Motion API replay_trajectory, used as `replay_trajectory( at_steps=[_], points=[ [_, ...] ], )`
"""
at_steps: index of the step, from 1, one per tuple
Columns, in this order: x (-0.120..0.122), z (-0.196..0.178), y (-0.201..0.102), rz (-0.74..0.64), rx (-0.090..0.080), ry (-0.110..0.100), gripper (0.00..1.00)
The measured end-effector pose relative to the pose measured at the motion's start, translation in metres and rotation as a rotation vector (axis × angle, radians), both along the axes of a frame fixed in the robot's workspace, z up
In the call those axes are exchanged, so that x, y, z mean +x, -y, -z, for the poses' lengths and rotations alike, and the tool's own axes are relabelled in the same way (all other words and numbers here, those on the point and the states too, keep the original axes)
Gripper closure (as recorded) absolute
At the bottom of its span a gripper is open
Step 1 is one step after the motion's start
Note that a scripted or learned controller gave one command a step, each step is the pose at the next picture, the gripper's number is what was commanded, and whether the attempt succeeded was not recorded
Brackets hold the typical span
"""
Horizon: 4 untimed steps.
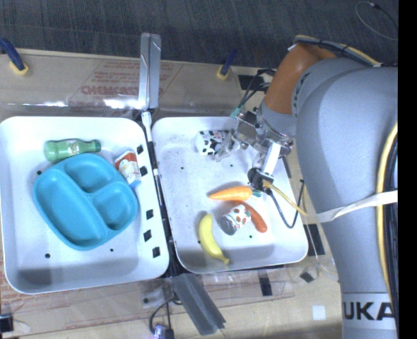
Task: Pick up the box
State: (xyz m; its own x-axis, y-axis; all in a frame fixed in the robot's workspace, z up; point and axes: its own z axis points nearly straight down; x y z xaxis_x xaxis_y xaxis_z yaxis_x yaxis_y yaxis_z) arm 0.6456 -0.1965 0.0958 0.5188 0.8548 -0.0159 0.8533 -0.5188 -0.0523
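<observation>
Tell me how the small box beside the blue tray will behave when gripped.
The box looks like a small printed carton, so probably light and somewhat crushable under a firm squeeze. It lies tilted against the blue tray near the left bin's wall, so it may slide or tip rather than sit square. Its flat faces should not roll.

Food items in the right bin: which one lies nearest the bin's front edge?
The banana. It lies below the carrot and the sausage, closest to the front rim.
</observation>
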Motion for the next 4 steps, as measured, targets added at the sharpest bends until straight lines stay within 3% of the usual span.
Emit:
replay_trajectory(
  at_steps=[1, 2, 3, 4],
  points=[
    [0.000, 0.009, -0.018, 0.149, -0.015, 0.001, 0.00],
    [-0.075, 0.006, 0.007, 0.081, -0.014, 0.046, 0.00],
    [-0.006, 0.009, -0.050, 0.046, -0.014, 0.021, 0.00],
    [0.000, 0.009, -0.061, 0.302, -0.019, -0.002, 0.00]
  ],
)
